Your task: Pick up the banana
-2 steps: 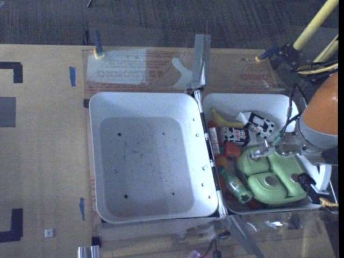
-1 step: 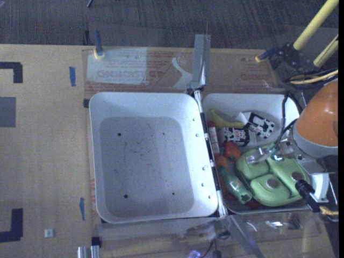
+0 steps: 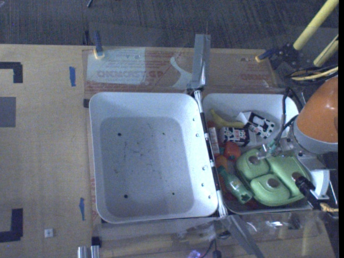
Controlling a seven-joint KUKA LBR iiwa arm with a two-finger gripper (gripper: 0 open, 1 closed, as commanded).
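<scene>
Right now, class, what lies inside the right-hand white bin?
Right bin: a yellow banana, green moulded pieces, a black-and-white item. The arm covers its right side.

Dim, cool-toned overhead view, soft focus throughout, fine grain, pale wooden desk [image 3: 43, 144] evenly lit, shallow white plastic left bin [image 3: 102, 109] brightest with gentle shading on its floor, faint glare on clear tape sheet [image 3: 121, 66], dark murky carpeted floor [image 3: 161, 7]
</scene>
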